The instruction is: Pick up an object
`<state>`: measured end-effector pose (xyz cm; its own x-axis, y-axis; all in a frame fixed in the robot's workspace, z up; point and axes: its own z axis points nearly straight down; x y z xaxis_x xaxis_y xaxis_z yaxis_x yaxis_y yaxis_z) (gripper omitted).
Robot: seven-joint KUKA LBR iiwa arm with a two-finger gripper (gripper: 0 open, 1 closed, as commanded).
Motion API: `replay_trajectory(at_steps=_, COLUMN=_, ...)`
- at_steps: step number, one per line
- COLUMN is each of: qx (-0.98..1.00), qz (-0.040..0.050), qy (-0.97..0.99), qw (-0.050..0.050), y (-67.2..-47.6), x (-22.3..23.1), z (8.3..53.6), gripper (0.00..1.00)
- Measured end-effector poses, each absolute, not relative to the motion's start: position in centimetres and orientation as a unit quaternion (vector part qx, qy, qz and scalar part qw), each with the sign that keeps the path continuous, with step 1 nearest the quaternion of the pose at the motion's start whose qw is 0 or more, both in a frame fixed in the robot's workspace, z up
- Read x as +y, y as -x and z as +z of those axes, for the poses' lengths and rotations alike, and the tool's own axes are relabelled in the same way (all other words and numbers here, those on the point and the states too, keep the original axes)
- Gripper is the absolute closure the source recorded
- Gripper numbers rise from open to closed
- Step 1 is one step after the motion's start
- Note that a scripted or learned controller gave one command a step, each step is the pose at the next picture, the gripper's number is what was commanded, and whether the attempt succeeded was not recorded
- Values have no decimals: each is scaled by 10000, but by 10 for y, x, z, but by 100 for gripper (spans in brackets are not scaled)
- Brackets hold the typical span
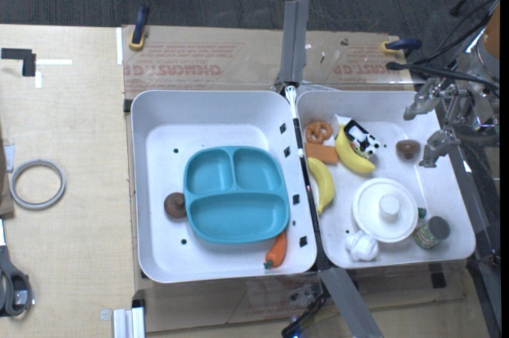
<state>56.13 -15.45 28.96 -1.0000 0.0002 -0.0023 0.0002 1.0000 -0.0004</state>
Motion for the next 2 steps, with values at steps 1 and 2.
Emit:
replay_trajectory(at_steps=1, qx=9958, qz=-3, qy=-913, qw=14, y=-641, x=-156, z=171, gripper=0)
replay_trajectory(at_steps=2, qx=9932, qz=-2, qy=-1160, qw=20, y=-655, x=-115, z=93, gripper=0)
